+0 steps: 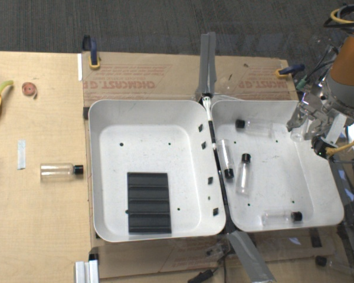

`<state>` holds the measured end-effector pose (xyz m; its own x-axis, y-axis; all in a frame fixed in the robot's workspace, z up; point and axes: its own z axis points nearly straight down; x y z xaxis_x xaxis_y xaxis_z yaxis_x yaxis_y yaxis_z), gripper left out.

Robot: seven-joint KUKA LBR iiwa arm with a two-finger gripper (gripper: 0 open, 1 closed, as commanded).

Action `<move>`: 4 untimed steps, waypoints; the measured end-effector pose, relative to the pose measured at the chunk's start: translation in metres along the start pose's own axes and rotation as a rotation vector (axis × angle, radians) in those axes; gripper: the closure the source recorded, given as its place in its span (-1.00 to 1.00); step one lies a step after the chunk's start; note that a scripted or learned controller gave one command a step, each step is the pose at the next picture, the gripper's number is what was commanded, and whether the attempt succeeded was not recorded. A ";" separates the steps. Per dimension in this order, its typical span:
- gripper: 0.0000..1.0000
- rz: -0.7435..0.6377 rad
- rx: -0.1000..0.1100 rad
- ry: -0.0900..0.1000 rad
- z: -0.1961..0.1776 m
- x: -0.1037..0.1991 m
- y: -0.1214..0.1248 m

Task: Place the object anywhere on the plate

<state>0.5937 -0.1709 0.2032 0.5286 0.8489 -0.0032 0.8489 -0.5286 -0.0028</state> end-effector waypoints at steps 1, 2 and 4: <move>-1.00 0.000 0.000 0.000 0.000 0.000 0.000; -1.00 -0.107 -0.002 0.000 -0.017 0.009 0.071; -1.00 -0.258 -0.002 0.000 -0.177 0.021 0.037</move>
<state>0.6368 -0.1725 0.3805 0.2947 0.9556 -0.0023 0.9556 -0.2947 -0.0015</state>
